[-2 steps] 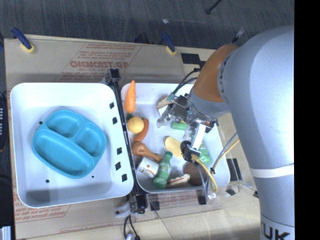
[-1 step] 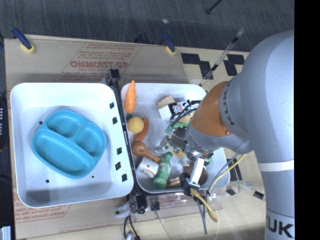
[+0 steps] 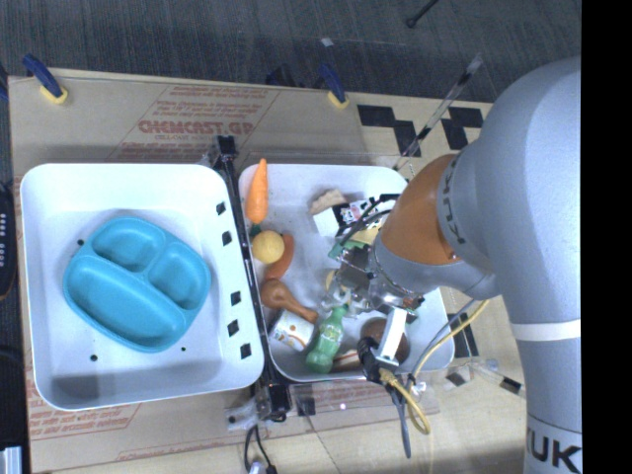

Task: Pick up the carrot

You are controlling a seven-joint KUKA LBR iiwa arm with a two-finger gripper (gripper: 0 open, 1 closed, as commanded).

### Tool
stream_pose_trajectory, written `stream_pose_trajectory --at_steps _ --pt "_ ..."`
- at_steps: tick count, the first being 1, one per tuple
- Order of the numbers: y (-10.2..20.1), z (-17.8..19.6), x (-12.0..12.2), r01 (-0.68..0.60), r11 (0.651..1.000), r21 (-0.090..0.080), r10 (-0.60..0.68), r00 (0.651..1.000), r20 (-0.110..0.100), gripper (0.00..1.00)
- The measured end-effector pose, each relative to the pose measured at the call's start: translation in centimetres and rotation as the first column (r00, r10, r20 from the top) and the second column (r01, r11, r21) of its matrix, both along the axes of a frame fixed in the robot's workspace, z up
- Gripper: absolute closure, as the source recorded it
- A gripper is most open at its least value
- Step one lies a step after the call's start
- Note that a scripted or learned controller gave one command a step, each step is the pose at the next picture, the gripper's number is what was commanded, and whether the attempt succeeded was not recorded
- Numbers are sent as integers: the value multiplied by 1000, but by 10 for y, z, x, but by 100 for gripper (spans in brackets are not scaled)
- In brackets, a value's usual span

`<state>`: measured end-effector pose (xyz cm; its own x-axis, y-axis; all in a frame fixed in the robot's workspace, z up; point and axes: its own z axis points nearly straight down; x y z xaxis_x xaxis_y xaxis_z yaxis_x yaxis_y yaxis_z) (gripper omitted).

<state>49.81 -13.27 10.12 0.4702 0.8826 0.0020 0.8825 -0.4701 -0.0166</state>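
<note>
1. Cardboard-covered tabletop [image 3: 197, 117], printed in red, carries everything we list; blue clamps sit at its far edge.
2. Grey arm [image 3: 533, 215] with orange band reaches in from the right over the right bin.
3. Left bin [image 3: 59, 363], white and shallow: we log one blue divided tray [image 3: 138, 279] inside it.
4. Right bin [image 3: 291, 181], white, touching the left bin along a black divider.
5. Hand [image 3: 351, 284], low over the right bin's middle; we cannot tell how its fingers stand.
6. Carrot [image 3: 258, 192], orange with a green tip, lying in the right bin's far left corner along the divider, well apart from the hand.
7. Green bottle [image 3: 327, 339], near the bin's front wall.
8. Yellow round fruit [image 3: 267, 246], just in front of the carrot.
</note>
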Motion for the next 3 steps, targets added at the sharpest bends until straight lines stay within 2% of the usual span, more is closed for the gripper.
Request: stream_pose_trajectory --at_steps 1,2,3 --pt "74 92 14 192 981 -6 -192 981 6 100" --pt "72 90 13 196 981 -8 -196 981 3 0" --pt "87 90 53 240 971 -6 -240 971 4 0"
